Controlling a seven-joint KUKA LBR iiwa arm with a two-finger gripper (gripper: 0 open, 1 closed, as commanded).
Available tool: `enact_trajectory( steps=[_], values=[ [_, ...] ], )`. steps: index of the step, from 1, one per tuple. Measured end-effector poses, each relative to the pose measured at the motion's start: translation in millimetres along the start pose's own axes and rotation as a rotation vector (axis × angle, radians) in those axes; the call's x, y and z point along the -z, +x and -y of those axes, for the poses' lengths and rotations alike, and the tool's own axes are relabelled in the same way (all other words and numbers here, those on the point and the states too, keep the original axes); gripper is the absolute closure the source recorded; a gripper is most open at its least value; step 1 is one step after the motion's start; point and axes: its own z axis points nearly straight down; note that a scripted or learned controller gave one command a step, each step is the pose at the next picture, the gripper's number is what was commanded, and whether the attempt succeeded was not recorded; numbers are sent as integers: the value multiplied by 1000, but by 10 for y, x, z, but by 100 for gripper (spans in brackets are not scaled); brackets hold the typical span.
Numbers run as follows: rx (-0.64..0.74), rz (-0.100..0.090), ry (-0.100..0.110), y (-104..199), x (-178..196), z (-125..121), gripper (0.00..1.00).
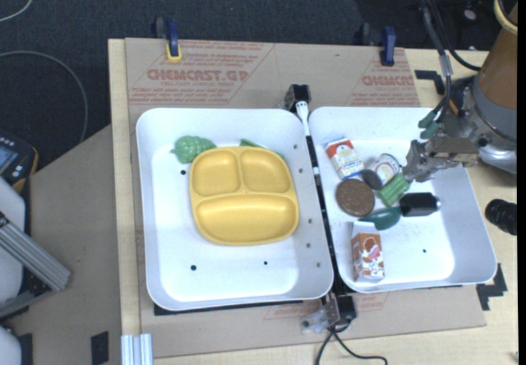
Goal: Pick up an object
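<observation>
My gripper [417, 163] hangs over the right bin [460, 265], reaching in from the right. Just below and left of it lies a light green object [394, 188]; the view does not settle whether they touch. Around that object are a black object [418, 204], a teal object [386, 218], a brown disc [356, 197], a small can [386, 167] and a white and red carton [343, 157]. Another red carton [368, 256] lies nearer the front.
The left bin [164, 273] holds a yellow divided plate [242, 195], with a green leafy toy [192, 148] at its back left. A black rail [315, 182] separates the bins. Blue clamps [171, 34] hold the board's rear edge.
</observation>
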Motion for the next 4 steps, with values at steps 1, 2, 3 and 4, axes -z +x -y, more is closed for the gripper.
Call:
enact_trajectory(
  steps=[1,2,3,4],
  values=[
    [-7,1,2,-666,-1027,4,100],
    [16,-3,-28,421,423,-26,100],
    [3,2,-14,358,448,-15,100],
    [3,3,-17,360,549,-21,100]
  ],
)
